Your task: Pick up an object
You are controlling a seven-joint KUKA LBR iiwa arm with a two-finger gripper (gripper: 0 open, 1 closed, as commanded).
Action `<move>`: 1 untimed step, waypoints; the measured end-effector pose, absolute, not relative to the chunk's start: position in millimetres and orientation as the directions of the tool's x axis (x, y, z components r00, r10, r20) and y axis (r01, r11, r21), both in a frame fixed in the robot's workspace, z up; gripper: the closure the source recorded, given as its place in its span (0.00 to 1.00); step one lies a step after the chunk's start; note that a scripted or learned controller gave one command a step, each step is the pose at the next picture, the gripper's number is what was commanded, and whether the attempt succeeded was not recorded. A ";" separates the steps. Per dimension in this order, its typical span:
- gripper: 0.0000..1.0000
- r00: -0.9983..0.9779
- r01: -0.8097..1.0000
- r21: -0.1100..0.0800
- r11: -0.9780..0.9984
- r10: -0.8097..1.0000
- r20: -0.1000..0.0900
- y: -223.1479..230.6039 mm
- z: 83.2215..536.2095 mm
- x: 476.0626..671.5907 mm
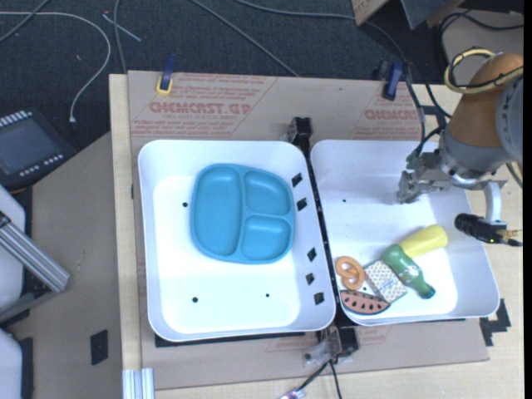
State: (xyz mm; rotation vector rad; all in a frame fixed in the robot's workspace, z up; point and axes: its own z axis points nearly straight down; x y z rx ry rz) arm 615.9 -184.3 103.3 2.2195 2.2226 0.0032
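Toy food awaiting pickup in the right bin: handling notes and arm pose

Toy food lies clustered at the near edge of the right bin (465,302): a green bottle (409,271), a yellow piece (424,240) touching its upper end, a pretzel (349,270), a watermelon slice (366,302) and a small patterned piece (384,281) between them. All appear to be light, stiff plastic playthings, none fragile. The bottle and yellow piece look smooth and rounded, so they are judged likely to roll or slip out of a pinch; each is best taken across its narrow width at mid-length. The pretzel and slice lie flat and low against the bin floor, offering little to grip. Crowding is the chief hazard: fingers lowered on one item may nudge its neighbours.

The left bin (158,248) holds a blue divided plate (241,213), wide and shallow, a poor candidate for a two-finger grasp.

The gripper (413,185) hangs over the far part of the right bin, well apart from the cluster, with the arm (482,115) bent in from the right. Nothing is seen between its fingers; how far open they stand cannot be told.
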 end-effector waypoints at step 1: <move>1.00 -0.001 1.000 0.007 0.001 1.000 -0.002 -186.0 167.4 613.0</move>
